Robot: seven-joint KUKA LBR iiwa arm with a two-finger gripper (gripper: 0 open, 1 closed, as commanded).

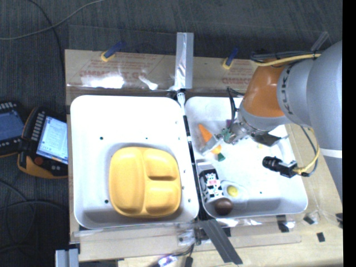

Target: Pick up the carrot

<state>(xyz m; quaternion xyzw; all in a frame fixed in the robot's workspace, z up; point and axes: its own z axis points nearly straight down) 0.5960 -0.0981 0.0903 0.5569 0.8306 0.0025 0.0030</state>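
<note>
The carrot [204,132] is a small orange wedge lying in the right bin [278,199], near that bin's left wall and towards the back. My gripper [212,143] comes in from the right under the orange-banded wrist [264,99]. Its tip is low over the bin floor, just right of and below the carrot, very close to it. I cannot make out whether it touches the carrot. Nothing is visibly held.
Beside the gripper tip lie a small yellow piece [217,148] and a green piece [221,156]. At the right bin's front are a black-and-white spotted toy [209,183], a fried-egg toy [232,191] and a brown ball [223,206]. The left bin [89,121] holds a yellow divided tray [146,181].
</note>
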